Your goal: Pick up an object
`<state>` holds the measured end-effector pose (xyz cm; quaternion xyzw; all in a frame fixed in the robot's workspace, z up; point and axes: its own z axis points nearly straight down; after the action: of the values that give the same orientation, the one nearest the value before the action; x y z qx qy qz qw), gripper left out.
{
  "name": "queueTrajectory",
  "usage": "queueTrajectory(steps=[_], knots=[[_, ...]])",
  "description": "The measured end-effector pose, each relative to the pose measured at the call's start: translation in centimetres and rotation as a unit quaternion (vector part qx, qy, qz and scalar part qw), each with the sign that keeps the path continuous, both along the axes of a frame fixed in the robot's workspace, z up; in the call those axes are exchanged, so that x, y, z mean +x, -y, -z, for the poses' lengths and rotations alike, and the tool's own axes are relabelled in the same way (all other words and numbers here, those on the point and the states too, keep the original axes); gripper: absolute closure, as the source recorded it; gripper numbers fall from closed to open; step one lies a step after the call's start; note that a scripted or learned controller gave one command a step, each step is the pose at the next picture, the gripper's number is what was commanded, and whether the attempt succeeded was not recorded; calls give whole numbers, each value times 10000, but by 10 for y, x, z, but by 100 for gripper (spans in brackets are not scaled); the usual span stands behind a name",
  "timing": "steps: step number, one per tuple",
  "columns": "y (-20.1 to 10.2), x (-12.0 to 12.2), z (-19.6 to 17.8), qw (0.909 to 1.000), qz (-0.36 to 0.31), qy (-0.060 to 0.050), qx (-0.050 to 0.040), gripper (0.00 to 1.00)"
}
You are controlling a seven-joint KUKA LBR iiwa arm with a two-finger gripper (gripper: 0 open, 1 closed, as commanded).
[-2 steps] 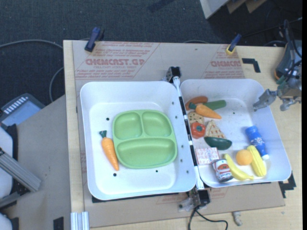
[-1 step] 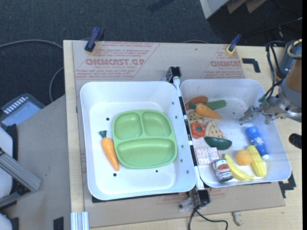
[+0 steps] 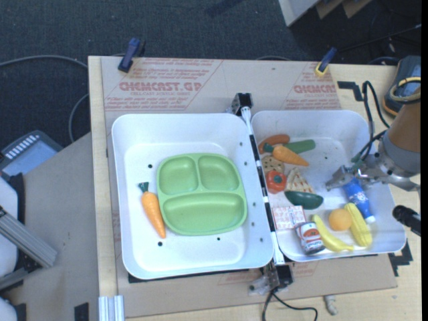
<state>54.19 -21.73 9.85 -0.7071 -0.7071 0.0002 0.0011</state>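
Two white bins side by side on the table [image 3: 200, 79]. Left bin [image 3: 127, 199]: one green divided plate [image 3: 200, 194], centred; one carrot [image 3: 153, 211] lying just beside the plate's left edge. Right bin [image 3: 348, 122]: one second carrot [image 3: 289, 155] near the back, with one green pod-shaped piece [image 3: 302, 145] behind it; one tomato [image 3: 275, 179]; one dark green vegetable [image 3: 304, 196]; one small printed packet [image 3: 287, 215]; one can [image 3: 310, 237]; two bananas, one [image 3: 331, 236] curved along the front, the other [image 3: 360, 225] nearer the right wall; one orange [image 3: 340, 220] between them; one blue bottle [image 3: 356, 198]. The hand [image 3: 344, 177] sits low in the right bin, just above and left of the blue bottle; whether it is open or closed cannot be told, and nothing is seen gripped. Likely target, judged by nearness: the blue bottle. Risks: the bottle lies crowded against the orange and banana, so a closing hand may nudge them or catch two items; a round bottle may roll or slip out sideways.
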Motion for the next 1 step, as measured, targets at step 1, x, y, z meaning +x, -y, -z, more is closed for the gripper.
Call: queueTrajectory(steps=[1], knots=[[0, -28, 14, 10000, -14, -3, 26, 0]])
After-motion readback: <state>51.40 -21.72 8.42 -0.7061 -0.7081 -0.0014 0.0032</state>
